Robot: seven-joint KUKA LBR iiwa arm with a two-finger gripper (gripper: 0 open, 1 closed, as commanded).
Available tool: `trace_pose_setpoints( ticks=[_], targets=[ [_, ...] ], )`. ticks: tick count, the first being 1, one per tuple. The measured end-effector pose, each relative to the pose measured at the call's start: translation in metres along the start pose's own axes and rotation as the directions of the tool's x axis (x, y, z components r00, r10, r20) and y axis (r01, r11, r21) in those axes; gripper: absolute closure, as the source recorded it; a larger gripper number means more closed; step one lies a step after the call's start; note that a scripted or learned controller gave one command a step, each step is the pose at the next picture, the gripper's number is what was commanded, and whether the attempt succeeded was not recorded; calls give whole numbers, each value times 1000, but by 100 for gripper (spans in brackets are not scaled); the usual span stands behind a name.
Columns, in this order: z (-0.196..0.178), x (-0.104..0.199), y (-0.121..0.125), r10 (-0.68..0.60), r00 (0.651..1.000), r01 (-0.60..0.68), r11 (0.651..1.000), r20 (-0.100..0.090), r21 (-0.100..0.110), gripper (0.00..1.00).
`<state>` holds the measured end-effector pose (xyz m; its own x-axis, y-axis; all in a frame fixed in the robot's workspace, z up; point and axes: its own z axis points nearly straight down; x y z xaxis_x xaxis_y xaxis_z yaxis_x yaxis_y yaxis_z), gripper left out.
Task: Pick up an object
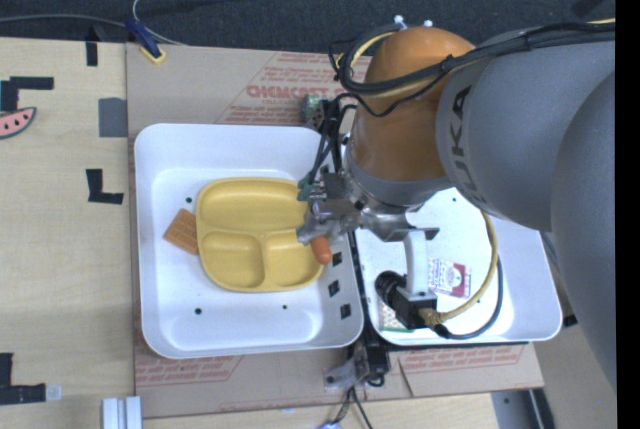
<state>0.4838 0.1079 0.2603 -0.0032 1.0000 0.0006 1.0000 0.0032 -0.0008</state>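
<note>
At centre frame, my gripper [318, 222] hangs over the right rim of the yellow tray [255, 232] in the left bin [160, 217]; its grip I cannot tell. An orange piece [321, 251] sits there. I judge grasping next, needing a lift.

1. The arm [540, 137] enters from the right of the camera view; its thick grey link fills the upper right.
2. The orange band [405, 107] sits above the wrist, ringed by looped black and yellow cables.
3. Below the band, a grey wrist section [390, 192] narrows to the tool mount.
4. The gripper [318, 222] points left and downward, low near the divide between the two bins.
5. A cable loop [470, 302] hangs under the wrist.
6. The jaw position is not discernible from this angle.
</note>
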Motion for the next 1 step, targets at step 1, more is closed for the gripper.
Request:
trace_pose_setpoints(
  ticks=[1],
  targets=[
    [-2,-43,19,3,1000,-3,1000,2,1,100]
  ],
)
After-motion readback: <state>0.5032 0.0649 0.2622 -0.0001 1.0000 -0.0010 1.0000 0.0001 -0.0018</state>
